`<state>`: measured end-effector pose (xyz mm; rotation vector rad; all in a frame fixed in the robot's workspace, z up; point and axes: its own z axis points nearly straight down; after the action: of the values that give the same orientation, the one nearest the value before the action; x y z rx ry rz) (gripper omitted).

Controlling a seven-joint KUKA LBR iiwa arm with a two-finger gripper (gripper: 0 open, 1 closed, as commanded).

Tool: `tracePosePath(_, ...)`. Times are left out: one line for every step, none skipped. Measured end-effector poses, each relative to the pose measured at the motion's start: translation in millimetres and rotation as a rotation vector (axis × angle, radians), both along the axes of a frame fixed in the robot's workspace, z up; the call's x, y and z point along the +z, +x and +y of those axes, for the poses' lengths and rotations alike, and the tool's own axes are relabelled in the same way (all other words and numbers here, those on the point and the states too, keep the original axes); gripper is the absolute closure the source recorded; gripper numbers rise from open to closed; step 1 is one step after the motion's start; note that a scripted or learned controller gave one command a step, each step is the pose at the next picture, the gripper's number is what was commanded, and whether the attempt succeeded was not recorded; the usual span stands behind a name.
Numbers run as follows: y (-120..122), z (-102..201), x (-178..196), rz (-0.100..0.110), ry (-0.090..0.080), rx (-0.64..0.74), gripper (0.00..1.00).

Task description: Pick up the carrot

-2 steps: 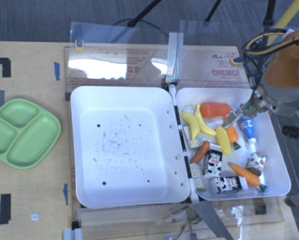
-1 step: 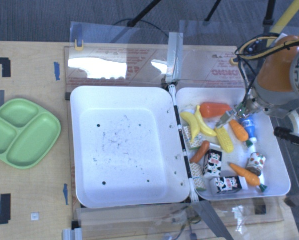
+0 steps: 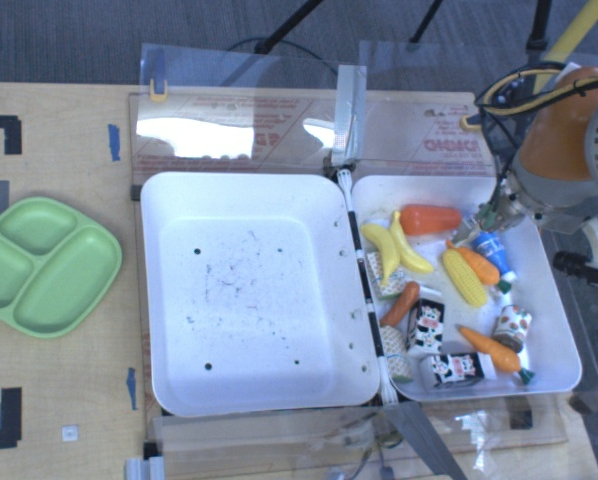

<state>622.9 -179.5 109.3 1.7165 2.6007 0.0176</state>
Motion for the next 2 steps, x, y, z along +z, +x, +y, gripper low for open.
tracePosePath(0,1,0,0.002,0.002,0.001,0.00)
tracePosePath(16,-13,-21,0.020,0.013,-0.010,0.00)
